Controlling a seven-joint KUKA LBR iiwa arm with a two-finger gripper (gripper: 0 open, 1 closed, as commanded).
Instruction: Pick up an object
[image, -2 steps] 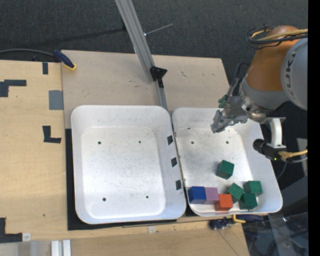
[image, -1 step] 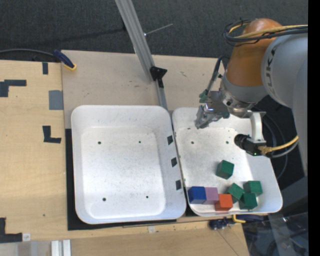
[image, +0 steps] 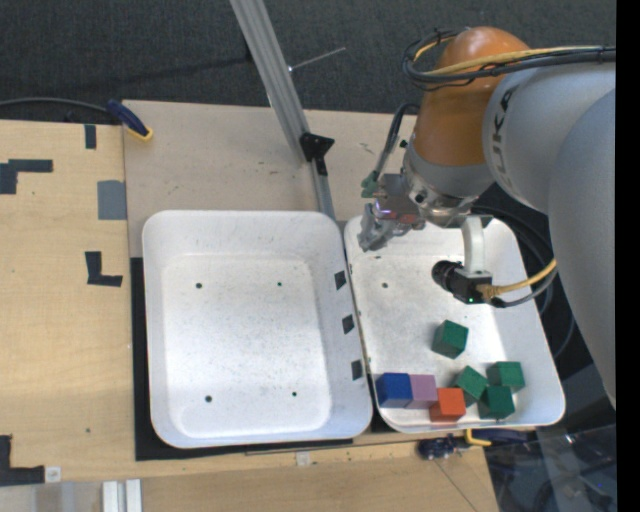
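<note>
Several small blocks lie in the right bin (image: 400, 290). A green block (image: 450, 338) sits alone mid-bin. Along the front edge lie a blue block (image: 394, 389), a pale purple block (image: 423, 389), an orange block (image: 449, 403) and three more green blocks (image: 495, 388). My gripper (image: 375, 232) hangs over the far left corner of the right bin, well away from the blocks. Nothing shows between its fingers.
The left bin (image: 165, 300) stands beside the right one. A slanted metal pole (image: 285, 90) rises behind the bins. A black part with a green light (image: 462, 281) hangs over the right bin. The grey arm (image: 560, 140) covers the right side.
</note>
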